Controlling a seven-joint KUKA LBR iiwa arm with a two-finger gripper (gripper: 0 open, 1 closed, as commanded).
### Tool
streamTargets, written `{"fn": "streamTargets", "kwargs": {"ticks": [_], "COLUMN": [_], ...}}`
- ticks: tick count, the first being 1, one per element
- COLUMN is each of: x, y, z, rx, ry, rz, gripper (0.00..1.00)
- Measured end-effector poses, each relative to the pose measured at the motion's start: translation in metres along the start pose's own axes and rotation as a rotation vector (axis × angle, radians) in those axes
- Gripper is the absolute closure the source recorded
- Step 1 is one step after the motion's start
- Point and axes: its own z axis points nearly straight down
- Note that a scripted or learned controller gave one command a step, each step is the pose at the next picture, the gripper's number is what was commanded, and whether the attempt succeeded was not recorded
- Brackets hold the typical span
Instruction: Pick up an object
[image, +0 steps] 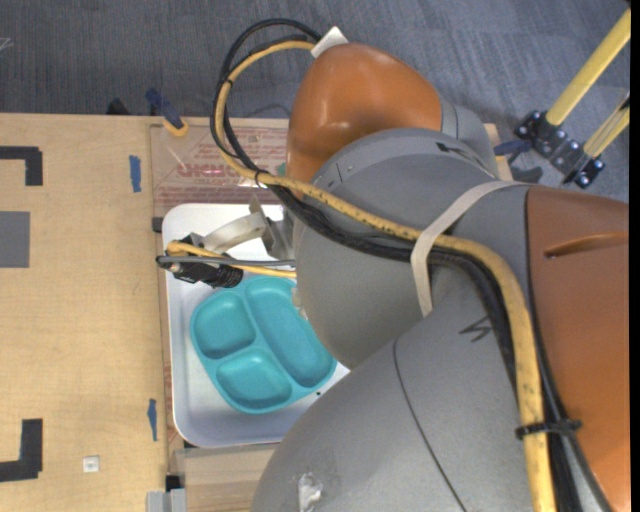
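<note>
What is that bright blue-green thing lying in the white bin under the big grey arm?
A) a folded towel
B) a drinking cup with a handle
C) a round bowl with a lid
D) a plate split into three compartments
D: the turquoise plate lies flat in the white bin, and raised ridges split it into three shallow compartments; its right side runs under the grey arm.

teal 3-compartment plate (258, 350), flat in white bin (190, 400)
</note>
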Motion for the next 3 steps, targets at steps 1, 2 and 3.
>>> {"fn": "streamTargets", "kwargs": {"ticks": [1, 2, 3], "x": [-0.027, -0.027, -0.024], "y": [-0.01, -0.009, -0.013], "z": [0.048, 0.062, 0.184], "rx": [0.002, 0.002, 0.008], "ry": [-0.001, -0.002, 0.012], "rz": [-0.27, -0.748, -0.619], "gripper": [1.0, 1.0, 1.0]}}
